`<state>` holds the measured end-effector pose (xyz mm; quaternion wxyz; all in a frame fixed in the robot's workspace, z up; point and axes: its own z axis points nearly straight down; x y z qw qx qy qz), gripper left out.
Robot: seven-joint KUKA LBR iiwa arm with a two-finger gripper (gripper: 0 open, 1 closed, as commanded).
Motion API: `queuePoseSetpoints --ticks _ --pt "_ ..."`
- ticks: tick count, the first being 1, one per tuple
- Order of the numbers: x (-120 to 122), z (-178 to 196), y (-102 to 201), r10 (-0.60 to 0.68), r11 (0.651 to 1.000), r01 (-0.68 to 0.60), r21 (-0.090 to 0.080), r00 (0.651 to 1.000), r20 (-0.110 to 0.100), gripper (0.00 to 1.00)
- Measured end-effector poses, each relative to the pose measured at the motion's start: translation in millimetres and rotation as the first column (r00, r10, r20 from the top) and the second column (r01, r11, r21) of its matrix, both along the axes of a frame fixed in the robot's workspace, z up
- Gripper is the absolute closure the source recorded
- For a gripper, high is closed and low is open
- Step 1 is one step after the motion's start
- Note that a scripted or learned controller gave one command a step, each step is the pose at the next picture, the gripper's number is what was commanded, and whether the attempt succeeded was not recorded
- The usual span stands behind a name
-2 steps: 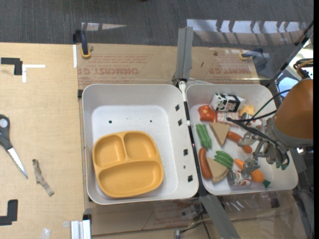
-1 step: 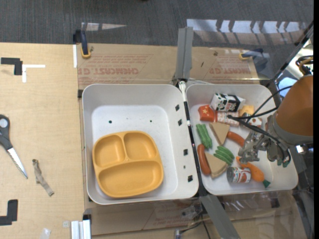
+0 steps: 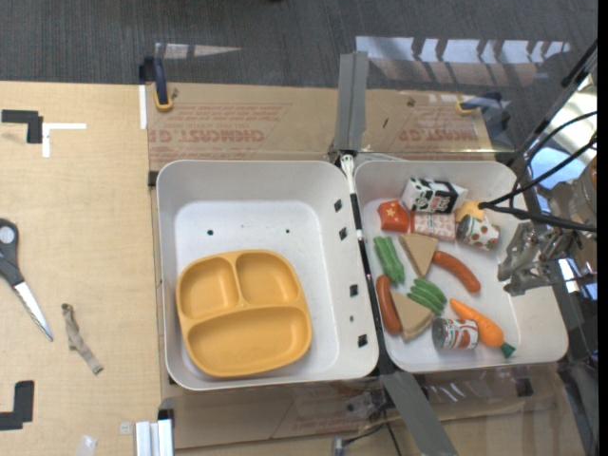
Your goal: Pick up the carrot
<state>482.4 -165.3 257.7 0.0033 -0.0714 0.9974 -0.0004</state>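
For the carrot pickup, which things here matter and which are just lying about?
Matter: carrot, gripper, right bin.
Lying about: yellow plate, left bin, scissors, can, milk carton, sausages.

The claw (image 3: 528, 259) is bare grey metal, angular and thin-fingered, with black cables looping off its upper side toward the robot's body.

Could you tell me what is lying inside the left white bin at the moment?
The left bin holds one yellow divided plate with three empty compartments. Whatever lies beneath the plate is covered.
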Motion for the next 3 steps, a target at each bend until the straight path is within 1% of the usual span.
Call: queuePoseSetpoints --ticks 1,2,3 --pt "0 0 0 0.0 1.0 0.0 0.0 1.0 0.0 0.0" --pt "0 -145 -34 -0.069 0.998 0.069 0.001 0.998 -0.004 0.0" --pt "-1 -165 -21 0.073 0.997 -0.073 0.0 0.997 -0.003 0.0"
